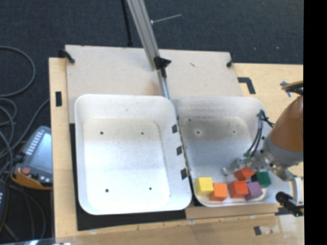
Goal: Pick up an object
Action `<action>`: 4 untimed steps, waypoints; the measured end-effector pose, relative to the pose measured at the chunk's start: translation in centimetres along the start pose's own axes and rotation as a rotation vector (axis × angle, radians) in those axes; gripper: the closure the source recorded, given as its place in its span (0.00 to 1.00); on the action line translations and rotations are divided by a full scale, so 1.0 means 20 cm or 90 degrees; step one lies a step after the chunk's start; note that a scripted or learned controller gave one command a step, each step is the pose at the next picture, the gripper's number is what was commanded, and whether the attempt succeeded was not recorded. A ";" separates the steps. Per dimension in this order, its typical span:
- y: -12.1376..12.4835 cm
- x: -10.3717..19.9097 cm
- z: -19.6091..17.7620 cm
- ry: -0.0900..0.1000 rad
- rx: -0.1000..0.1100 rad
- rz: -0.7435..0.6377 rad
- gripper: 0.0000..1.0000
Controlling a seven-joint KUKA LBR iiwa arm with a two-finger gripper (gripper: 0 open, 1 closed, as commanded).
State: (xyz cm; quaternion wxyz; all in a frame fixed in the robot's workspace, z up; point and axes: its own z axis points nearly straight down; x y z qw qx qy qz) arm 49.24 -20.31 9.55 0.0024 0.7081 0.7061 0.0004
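Blocks clustered in near-right corner of right bin: yellow block, orange block, red-orange block, purple block, green block, plus another red-orange block just behind. Jaws low over that last one, at the arm's end; can't tell if wide or closed. Left bin sits beside it on the table.

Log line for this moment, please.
tool: over right white bin | nearest: orange-red foam block | grasp: unconfirmed
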 end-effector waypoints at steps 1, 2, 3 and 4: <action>0.01 0.00 -0.07 -0.001 -0.002 0.000 1.00; 0.07 0.41 -0.05 -0.001 -0.006 -0.006 1.00; 0.15 0.79 -0.53 0.003 -0.004 -0.008 1.00; 0.07 1.16 -1.07 0.004 -0.003 -0.007 1.00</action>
